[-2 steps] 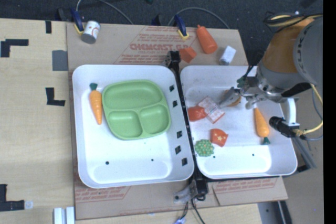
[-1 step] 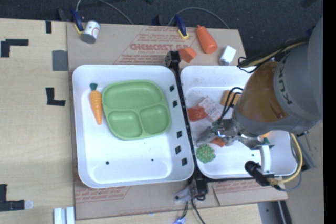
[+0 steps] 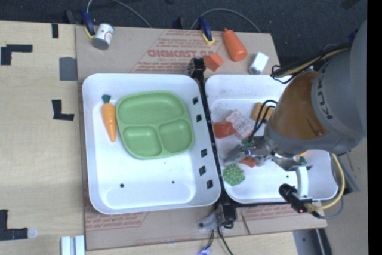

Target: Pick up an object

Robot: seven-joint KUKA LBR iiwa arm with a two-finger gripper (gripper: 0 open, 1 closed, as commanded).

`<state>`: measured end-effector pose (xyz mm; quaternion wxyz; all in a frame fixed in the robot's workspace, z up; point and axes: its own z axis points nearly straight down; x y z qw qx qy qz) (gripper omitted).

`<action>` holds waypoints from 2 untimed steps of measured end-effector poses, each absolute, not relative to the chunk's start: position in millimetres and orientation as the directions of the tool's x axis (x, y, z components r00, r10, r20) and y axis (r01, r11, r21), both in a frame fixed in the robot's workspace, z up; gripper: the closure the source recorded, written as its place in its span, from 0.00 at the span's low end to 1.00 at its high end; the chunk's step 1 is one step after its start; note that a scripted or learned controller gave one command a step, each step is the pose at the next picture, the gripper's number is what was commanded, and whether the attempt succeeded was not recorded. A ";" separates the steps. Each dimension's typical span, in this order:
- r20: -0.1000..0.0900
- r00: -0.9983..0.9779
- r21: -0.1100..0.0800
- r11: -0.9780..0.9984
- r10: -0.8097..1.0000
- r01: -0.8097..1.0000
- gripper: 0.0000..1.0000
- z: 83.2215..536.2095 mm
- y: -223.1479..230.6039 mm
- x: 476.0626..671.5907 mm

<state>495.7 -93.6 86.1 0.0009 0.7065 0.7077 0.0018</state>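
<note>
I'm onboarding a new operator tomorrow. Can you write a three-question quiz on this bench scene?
1. True or false: the green divided plate lies in the left bin.
2. What lies beside that plate? A) toy carrot B) spoon C) cup
3. Which bin is the tool over?

Key: 1 true. 2 A, the toy carrot. 3 the right bin, near the green bumpy ball.

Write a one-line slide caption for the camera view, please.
KUKA arm lowers its gripper into the right bin among small toys; green divided plate and toy carrot lie in the left bin.
</note>
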 end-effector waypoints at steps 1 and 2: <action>0.004 -0.002 -0.001 0.002 1.000 1.000 0.00 85.7 -98.0 500.7; 0.000 0.000 0.003 0.000 1.000 1.000 1.00 96.0 -99.2 501.2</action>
